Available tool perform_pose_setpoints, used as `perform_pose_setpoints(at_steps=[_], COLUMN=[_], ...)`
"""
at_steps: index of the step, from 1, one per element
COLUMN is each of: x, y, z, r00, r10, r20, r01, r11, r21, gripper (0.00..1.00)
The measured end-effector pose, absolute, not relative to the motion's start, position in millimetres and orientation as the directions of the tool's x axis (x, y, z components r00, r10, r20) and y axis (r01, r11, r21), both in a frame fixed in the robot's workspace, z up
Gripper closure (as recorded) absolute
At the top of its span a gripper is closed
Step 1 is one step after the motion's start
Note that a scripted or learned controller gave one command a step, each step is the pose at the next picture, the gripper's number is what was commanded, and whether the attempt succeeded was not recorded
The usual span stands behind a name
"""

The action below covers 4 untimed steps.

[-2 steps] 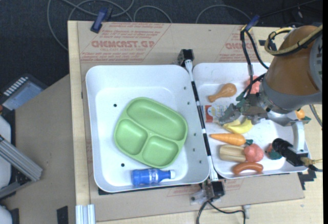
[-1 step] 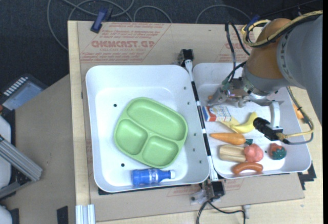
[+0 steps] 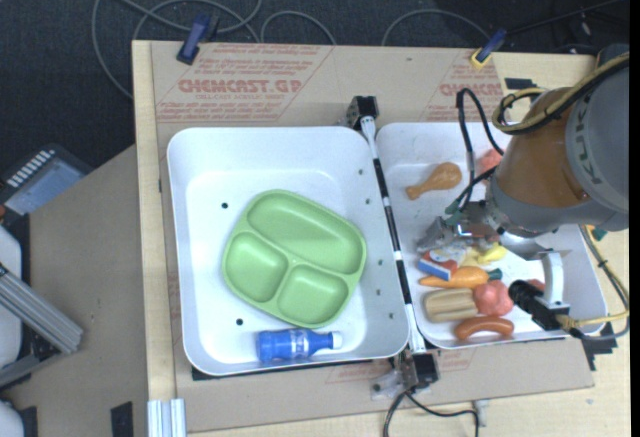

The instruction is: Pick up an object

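My gripper is down low in the right bin, over a heap of toy food near its left side. Directly beneath and around it lie a yellow piece, an orange carrot and a blue-red piece. A tan drumstick lies apart, just behind the gripper. Toward the front sit a hot dog bun, a red tomato and a reddish sausage. Whether anything sits in the gripper is hidden by the wrist.
The left bin holds a green divided plate and a blue bottle lying at its front wall. A pink piece peeks out behind the arm's orange band. The divider between the bins runs close to the gripper's left.
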<state>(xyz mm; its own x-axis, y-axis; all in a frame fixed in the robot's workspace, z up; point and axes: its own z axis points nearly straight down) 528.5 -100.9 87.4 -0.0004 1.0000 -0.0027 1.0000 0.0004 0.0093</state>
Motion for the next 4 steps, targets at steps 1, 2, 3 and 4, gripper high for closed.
perform_pose_setpoints(at_steps=[1,2,3,4], x=[602.0,657.0,661.6,621.7], y=[-92,-110,-108,-181], z=[85,84,83,85], r00=[-0.001,0.000,0.005,0.002], r10=[1.000,1.000,1.000,1.000], r20=[0.000,0.002,-0.002,-0.001], r01=[1.000,1.000,1.000,1.000], r11=[0.001,0.000,-0.005,-0.002], r21=[0.001,-0.010,-0.022,-0.003], gripper=[0.00,0.00,0.00,0.00])
